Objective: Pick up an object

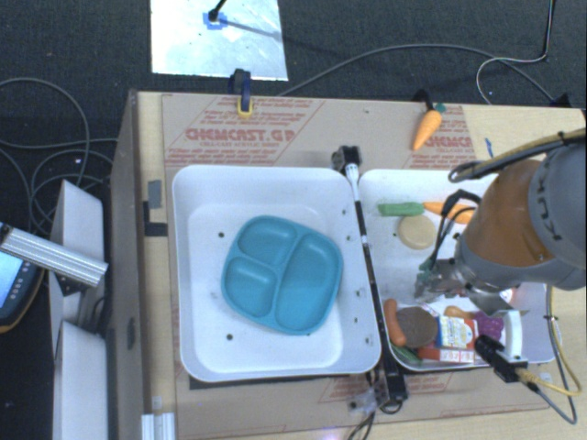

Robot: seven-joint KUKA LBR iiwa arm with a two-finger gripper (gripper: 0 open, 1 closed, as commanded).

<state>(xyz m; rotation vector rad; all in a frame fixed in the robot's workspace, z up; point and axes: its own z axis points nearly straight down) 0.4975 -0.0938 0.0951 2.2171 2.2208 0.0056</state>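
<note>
The right bin (385, 191) holds several small items. A green stick (400, 209) and an orange piece (440, 208) lie at its far side, with a beige disc (415, 233) just below them. At the near edge sit a brown round object (417, 325), a red sausage shape (393, 320), a small printed carton (456, 331) and a purple item (492, 324). My gripper (433, 280) hangs low over the middle of this bin, between the beige disc and the brown object. The grey arm with its orange band (504, 223) hides the bin's right half.
The left bin (197, 246) holds a blue divided plate (282, 272). A toy carrot (426, 127) lies on the cardboard behind the right bin. A black clamp (347, 159) sits where the bins meet. Cables trail at the near right corner (537, 388).
</note>
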